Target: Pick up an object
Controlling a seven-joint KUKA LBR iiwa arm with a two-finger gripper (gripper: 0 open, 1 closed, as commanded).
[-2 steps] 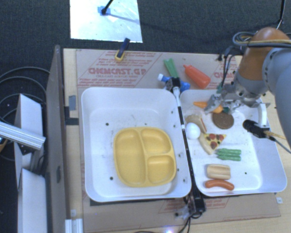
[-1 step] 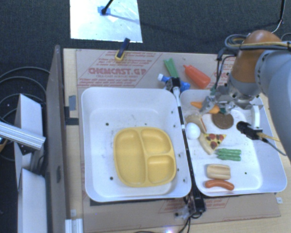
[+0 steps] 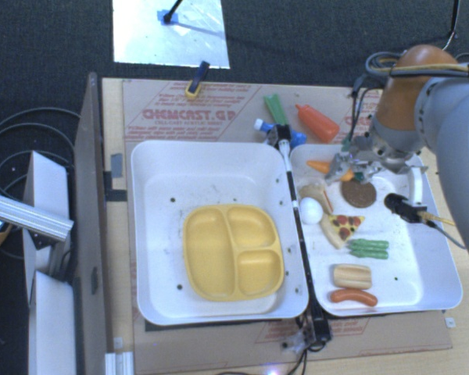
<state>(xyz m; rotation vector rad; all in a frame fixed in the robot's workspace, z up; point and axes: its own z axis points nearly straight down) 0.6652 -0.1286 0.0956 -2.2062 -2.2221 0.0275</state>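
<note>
The right bin (image 3: 424, 276) is crowded along its left and middle, and its bare floor lies mostly toward the right wall and the near right corner. The left bin (image 3: 162, 180) holds a yellow tray (image 3: 233, 250) set toward its near right, with bare floor around the tray's far and left sides. The two bins meet along a shared rim, and an egg (image 3: 310, 209) lies just beside that rim.

Toy food fills the right bin. A carrot (image 3: 319, 165) lies near the far wall and a brown disc (image 3: 359, 194) lies just below it. A pizza slice (image 3: 342, 228) is in the middle. Green beans (image 3: 367, 248), a bun (image 3: 352, 275) and a sausage (image 3: 353, 296) run toward the near edge. A white tube (image 3: 415, 184) lies by the right side, partly under the arm (image 3: 442, 104).

The arm comes in from the right and bends down over the bin's far end. Its gripper (image 3: 353, 169) hangs between the carrot and the brown disc, close above both. The gripper is small and cluttered in the view, so I cannot tell whether it is apart or together.

An orange bottle (image 3: 318, 123) and a green pen (image 3: 276, 109) lie on the cardboard (image 3: 187, 114) beyond the bins.
</note>
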